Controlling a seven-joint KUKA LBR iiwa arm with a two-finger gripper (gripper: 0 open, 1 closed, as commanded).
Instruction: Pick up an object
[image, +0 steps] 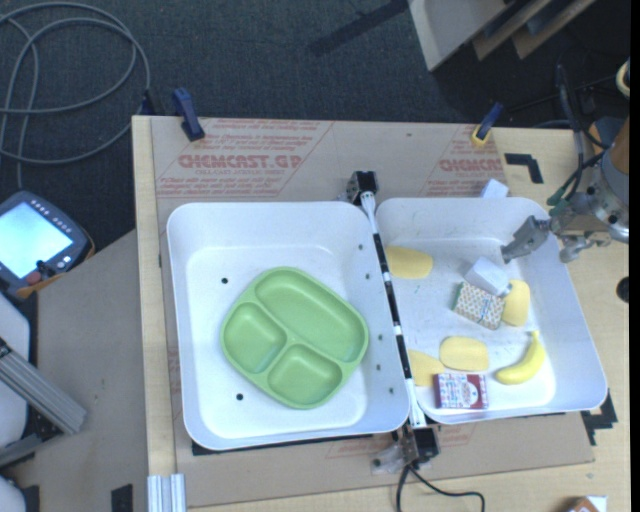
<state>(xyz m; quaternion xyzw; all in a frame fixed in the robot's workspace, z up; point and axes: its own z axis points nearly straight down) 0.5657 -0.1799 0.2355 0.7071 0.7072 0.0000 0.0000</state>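
Counter (300, 150) — a bench top covered with printed brown board; we note blue clamps at its far edge.

Left bin (200, 240) — shallow, white. We find in it a green divided plate (293, 337), three compartments, lying flat near the middle.

Right bin (570, 330) — shallow, white, set just beside the left one. We count these loose objects in it, none lifted:
- a banana (524, 364), near the right wall, curved;
- a yellow oval piece (464, 352), just left of the banana;
- a yellow piece (409, 263) at the far left, beside the dividing wall;
- a yellow wedge (424, 361) at the left wall, just above the red box;
- a small red-and-white box (461, 390) at the near edge;
- a patterned packet (481, 305) at the centre, touching a white block (487, 275) on its far side;
- a small yellow piece (517, 302) just right of the packet.

Claw (548, 237) — at the bin's far right corner, above the rim, on the arm entering from the right. We see two grey fingers (523, 238) spread apart, nothing between them.
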